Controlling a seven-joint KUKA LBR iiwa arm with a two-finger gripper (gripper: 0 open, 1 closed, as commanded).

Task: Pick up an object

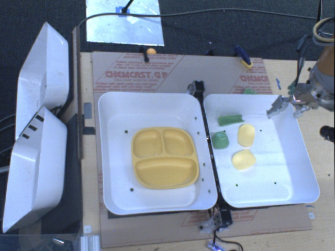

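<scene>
Your bench is a pale wooden top under printed cardboard, carrying two shallow white plastic bins side by side: the left bin [112, 140] holds a yellow three-compartment plastic tray [165, 157], while the right bin [298, 156] holds the likely targets. There you have a flat green strip [230, 120], a small green cup-shaped piece [220, 139], and two pale yellow rounded lumps, one upper [246, 135] and one lower [243, 159]. The two-finger gripper [287, 104] hovers over that bin's upper right corner, fingers spread with nothing between them, well apart from every piece. Your risks, as I judge them: the lumps are smooth and rounded and may squirt out of a pinch, the upper lump and cup sit close together, and descending from here would meet the bin wall.
</scene>
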